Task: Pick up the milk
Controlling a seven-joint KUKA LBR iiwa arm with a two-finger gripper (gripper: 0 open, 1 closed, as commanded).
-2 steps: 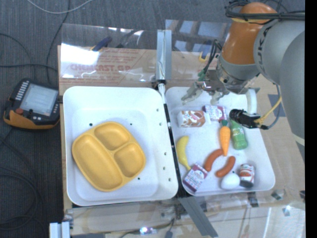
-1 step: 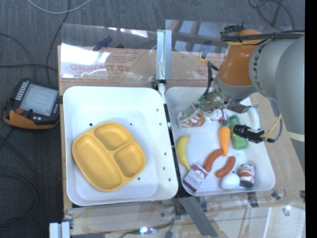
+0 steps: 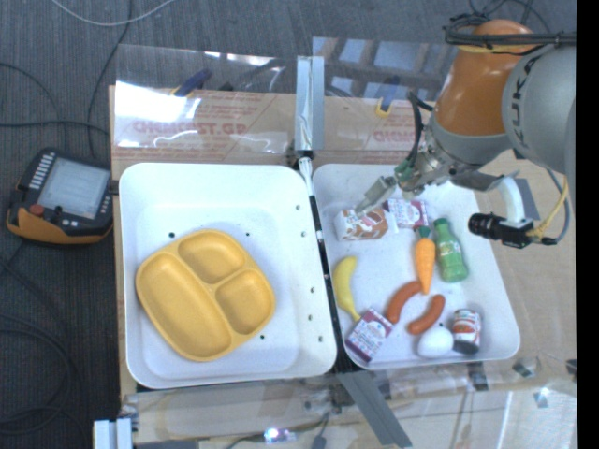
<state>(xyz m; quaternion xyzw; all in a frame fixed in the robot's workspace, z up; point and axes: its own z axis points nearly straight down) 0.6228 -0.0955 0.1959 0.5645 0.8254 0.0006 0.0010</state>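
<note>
The milk, a small white carton with red-brown print (image 3: 361,224), lies on its side at the back left of the right bin (image 3: 491,293). My gripper (image 3: 389,195) hangs just above and behind it, open. One grey finger (image 3: 372,195) reaches toward the carton's back edge, and nothing sits between the fingers. A white and pink packet (image 3: 409,213) lies right beside the carton, under the gripper's other side.
The right bin also holds a carrot (image 3: 424,261), a green bottle (image 3: 450,250), a banana (image 3: 346,285), two sausages (image 3: 403,298), a maroon carton (image 3: 370,333), an egg (image 3: 433,343) and a small can (image 3: 466,330). A yellow divided plate (image 3: 204,293) lies in the left bin (image 3: 159,195).
</note>
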